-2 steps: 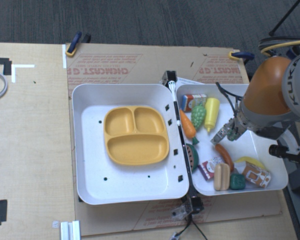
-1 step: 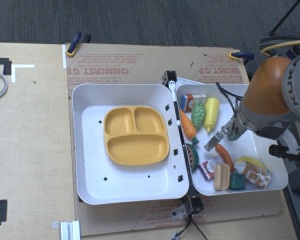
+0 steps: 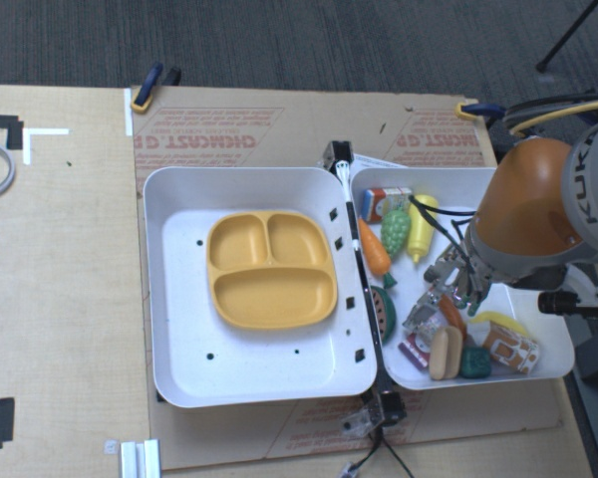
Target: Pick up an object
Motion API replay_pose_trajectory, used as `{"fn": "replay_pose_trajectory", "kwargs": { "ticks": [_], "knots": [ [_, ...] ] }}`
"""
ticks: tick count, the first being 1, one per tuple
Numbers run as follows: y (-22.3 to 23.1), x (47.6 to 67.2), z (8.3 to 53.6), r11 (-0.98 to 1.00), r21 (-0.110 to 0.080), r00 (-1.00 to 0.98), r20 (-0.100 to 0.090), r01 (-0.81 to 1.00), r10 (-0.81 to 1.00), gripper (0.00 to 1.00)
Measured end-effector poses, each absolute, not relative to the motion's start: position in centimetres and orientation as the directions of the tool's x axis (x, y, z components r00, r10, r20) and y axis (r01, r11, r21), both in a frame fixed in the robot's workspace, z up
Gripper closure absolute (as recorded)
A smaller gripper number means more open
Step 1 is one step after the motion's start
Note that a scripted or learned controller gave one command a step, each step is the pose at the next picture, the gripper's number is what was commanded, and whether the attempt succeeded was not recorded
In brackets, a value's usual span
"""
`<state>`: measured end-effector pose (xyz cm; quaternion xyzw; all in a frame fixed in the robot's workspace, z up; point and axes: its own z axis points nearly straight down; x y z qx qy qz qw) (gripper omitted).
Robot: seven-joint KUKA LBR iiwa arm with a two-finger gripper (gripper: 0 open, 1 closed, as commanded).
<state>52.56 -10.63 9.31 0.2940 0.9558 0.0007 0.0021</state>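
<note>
The gripper (image 3: 441, 297) hangs low inside the right bin (image 3: 556, 366), among toy food near the bin's front edge; whether it is spread or pinched cannot be told. Just below it lie a tan, rounded bread-like piece (image 3: 443, 353) and a dark green lump (image 3: 475, 362). An orange carrot (image 3: 375, 248) rests along the bin's left wall. The left bin (image 3: 169, 297) carries a yellow divided plate (image 3: 272, 269).
</note>
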Motion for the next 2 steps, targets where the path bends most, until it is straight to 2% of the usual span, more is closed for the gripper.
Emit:
{"fn": "replay_pose_trajectory", "kwargs": {
  "ticks": [1, 2],
  "knots": [
    [-10.7, 52.7, 10.3, 0.825, 0.004, -0.825, -0.007, 0.566, 0.566, 1.00],
    [-5.5, 48.2, 19.2, 0.768, 0.002, -0.768, -0.003, 0.641, 0.641, 1.00]
  ]
}}
